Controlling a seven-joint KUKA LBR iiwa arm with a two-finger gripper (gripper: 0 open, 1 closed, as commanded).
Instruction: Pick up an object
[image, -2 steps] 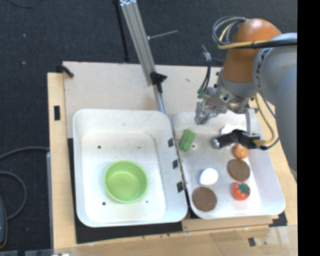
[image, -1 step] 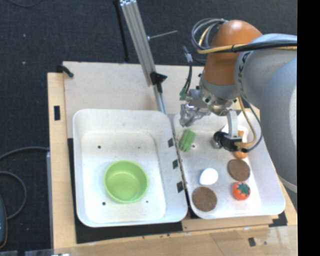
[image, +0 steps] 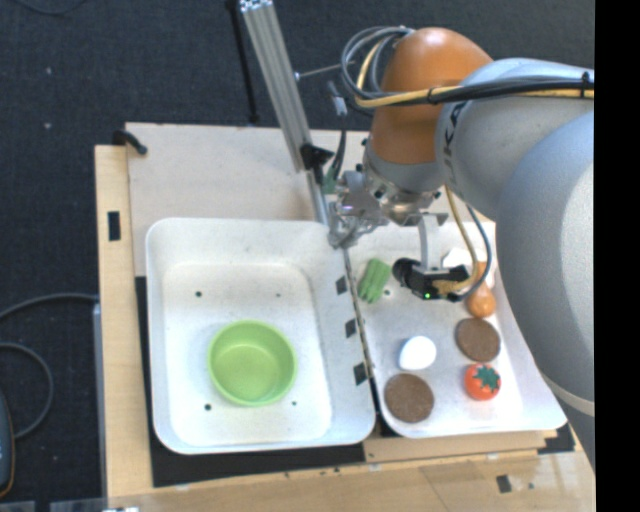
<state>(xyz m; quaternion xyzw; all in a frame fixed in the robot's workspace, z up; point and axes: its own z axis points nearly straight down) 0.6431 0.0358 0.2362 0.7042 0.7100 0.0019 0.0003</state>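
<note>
We see two white bins (image: 170, 250) on a tan bench (image: 215, 165) (dark carpet (image: 90, 70) around). The gripper (image: 345, 225) hangs at twelve o'clock of the green block (image: 373, 280); its grip we cannot tell.

Dark carpet floor (image: 60, 80) — pale wooden bench (image: 200, 170) upon it.

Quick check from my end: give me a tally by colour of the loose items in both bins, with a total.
Green: 2, the bowl in the left bin and a small green piece in the right bin.
Brown: 2, round discs and.
White: 1, ball.
Red: 1, tomato-like toy.
Orange: 1, small piece.
Total: 7.
</note>
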